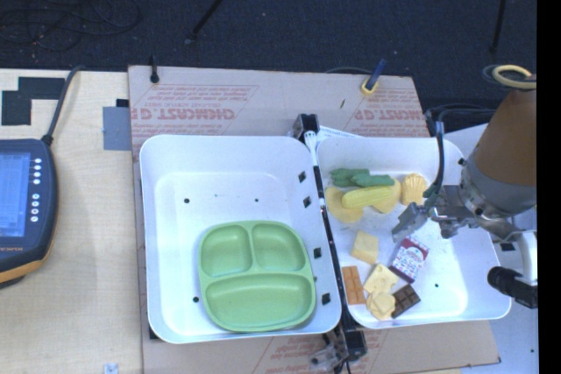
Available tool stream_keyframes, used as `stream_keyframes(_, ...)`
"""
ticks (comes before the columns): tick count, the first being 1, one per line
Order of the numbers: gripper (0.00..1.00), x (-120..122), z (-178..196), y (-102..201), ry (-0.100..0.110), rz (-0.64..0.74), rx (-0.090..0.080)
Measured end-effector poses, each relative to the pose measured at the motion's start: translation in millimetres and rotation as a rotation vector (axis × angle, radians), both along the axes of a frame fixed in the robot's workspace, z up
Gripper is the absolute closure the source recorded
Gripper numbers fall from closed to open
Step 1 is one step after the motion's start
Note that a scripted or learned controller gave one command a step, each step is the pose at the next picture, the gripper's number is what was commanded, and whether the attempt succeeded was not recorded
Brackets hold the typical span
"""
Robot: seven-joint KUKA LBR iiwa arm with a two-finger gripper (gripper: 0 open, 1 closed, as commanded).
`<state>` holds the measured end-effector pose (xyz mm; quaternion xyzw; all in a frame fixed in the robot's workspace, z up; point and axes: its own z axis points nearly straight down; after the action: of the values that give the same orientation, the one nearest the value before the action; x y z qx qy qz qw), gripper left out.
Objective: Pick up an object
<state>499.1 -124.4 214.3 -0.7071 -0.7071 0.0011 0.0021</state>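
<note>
— Several toy foods crowd the right bin (473,293): a corn cob (368,195) at the far side, a small red packet (408,258) just beside the gripper (414,220). Is it closed?

— I cannot tell; nothing visibly sits in it.

— What's the risk?

— I'd say crowding. Descending between packet and cheese wedge (365,247), it may nudge both aside and grasp nothing.

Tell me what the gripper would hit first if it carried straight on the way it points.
The gripper points left and downward into the right bin. Continuing that way, it would probably meet the pale yellow cheese-like block first, though depth from this slanted view is uncertain; the small red packet lies just beneath it.
</note>
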Motion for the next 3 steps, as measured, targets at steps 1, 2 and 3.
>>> stream_keyframes(1,0.0,61.3,-115.9,6.1,0.005,0.001,0.001)
stream_keyframes(2,0.0,127.9,-21.3,65.4,-0.015,0.007,0.0)
stream_keyframes(3,0.0,71.2,-27.3,57.2,0.002,-0.001,-0.001)
